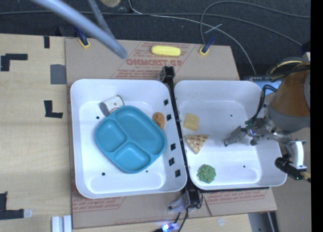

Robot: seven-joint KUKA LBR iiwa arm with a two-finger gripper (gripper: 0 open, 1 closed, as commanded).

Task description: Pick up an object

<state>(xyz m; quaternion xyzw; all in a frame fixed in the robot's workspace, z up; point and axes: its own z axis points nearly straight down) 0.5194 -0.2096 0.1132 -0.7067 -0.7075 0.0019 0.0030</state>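
Pincer (pixel 233 138) hangs low in the right bin (pixel 222 88), holding nothing — how far open it is, I cannot tell. Nearest thing is the waffle wedge (pixel 197 142), lying just off its tip, away from the arm — broccoli (pixel 206 173) further off.
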